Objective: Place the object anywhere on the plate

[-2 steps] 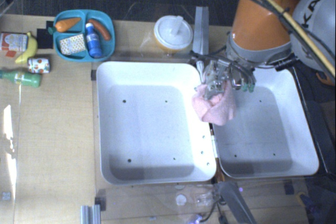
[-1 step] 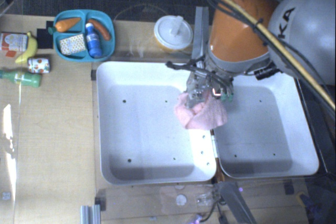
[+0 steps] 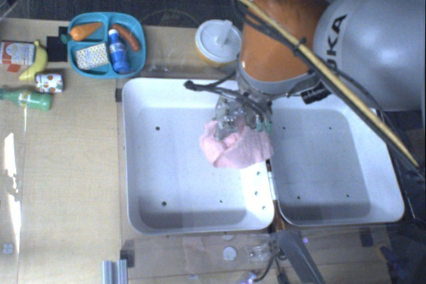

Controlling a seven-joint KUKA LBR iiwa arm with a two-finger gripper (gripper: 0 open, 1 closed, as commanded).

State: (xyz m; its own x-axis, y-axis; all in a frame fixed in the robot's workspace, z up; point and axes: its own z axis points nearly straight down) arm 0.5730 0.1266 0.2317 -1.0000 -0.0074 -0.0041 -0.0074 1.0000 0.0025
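A pink plate (image 3: 236,148) lies in the left bin (image 3: 166,163), at its right side against the divider between the bins. My gripper (image 3: 237,118) hangs directly over the plate's far edge, under the orange band of the wrist (image 3: 279,30). The metal parts of the gripper overlap the plate's top rim and hide it. The arm's body covers everything between the gripper and the plate, so I can make out no separate object there.
The right bin (image 3: 339,169) lies under the grey arm. Beyond the bins stand a yellow lidded cup (image 3: 217,42) and a blue divided tray (image 3: 106,44) of toy food. A banana (image 3: 34,62), a can (image 3: 49,82) and a green bottle (image 3: 28,99) lie at the left.
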